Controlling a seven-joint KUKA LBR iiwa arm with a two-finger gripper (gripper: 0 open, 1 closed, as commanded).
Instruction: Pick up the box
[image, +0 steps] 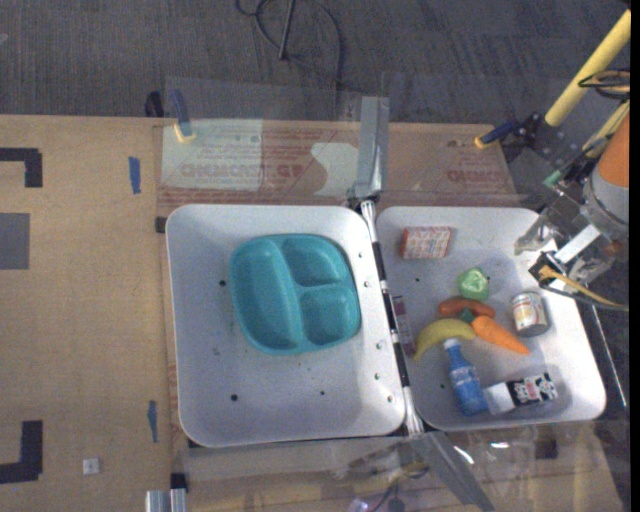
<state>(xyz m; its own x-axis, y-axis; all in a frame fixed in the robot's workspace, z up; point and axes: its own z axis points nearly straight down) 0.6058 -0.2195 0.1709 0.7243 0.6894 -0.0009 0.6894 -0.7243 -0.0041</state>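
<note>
Two shallow white bins sit side by side on the bench (80, 300). In the left bin (200, 400) we see a teal divided plate (296, 292), lying flat near the middle. In the right bin (580, 385) we count several small things. The box (427, 242), pink and white with a printed pattern, lies flat in the far left corner of that bin, apart from the rest. Nearer the middle lies a green pepper-like piece (475, 284), and below it a cluster: a small red-orange piece (463, 307), a yellow banana (441, 334) and an orange carrot (499, 335), close together or touching. A small can (527, 312) stands just right of the carrot. A blue bottle (464, 378) lies toward the near edge, and beside it a small black-and-white carton (527, 391).

We see the gripper (555, 252) at the right bin's far right rim, well apart from the box. We cannot tell how it stands, and nothing shows in its grasp.
</note>
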